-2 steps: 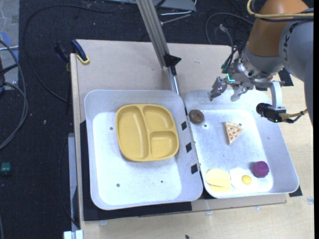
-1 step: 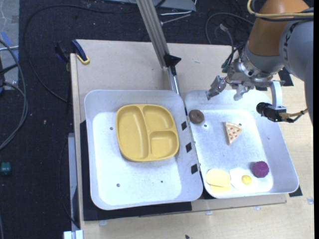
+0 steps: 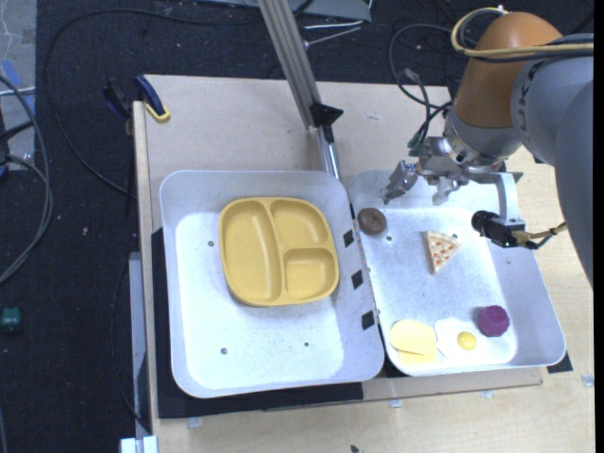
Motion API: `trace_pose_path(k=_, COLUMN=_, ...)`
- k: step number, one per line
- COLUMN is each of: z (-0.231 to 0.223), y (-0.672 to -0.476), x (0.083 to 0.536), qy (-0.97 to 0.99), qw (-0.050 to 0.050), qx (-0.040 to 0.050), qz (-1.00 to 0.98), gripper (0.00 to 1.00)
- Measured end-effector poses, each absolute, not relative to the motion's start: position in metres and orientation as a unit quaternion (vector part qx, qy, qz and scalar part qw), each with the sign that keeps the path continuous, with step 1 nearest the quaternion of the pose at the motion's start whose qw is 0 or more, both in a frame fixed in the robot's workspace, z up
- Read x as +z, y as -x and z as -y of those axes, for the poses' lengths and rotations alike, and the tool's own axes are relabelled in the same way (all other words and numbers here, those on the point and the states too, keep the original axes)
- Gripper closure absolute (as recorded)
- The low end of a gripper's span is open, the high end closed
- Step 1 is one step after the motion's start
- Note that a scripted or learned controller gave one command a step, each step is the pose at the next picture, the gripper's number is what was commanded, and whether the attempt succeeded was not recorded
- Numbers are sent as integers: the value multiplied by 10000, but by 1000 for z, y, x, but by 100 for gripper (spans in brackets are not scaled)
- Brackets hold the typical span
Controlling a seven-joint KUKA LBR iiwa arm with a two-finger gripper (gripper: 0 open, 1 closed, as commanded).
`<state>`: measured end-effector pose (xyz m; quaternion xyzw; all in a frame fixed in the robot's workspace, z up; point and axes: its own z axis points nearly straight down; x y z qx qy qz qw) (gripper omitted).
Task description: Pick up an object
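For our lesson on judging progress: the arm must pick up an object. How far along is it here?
Done: nothing lifted yet. The pizza slice, brown disc, purple ball and fried egg all lie in the right bin. In hand: the gripper hangs open at that bin's far edge, holding nothing. Left: descend, grasp, lift.

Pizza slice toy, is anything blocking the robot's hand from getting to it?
Nothing visible is in the way. The gripper hangs over the far rim of the right bin, and the pizza slice lies on bare white floor nearer the camera, apart from the other toys.
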<state>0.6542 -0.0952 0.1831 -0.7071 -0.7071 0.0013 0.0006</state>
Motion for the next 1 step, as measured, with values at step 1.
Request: trace_pose_path(k=1, z=92, y=-656, x=140, qy=7066, qw=9, qx=13, qz=7076, gripper=0)
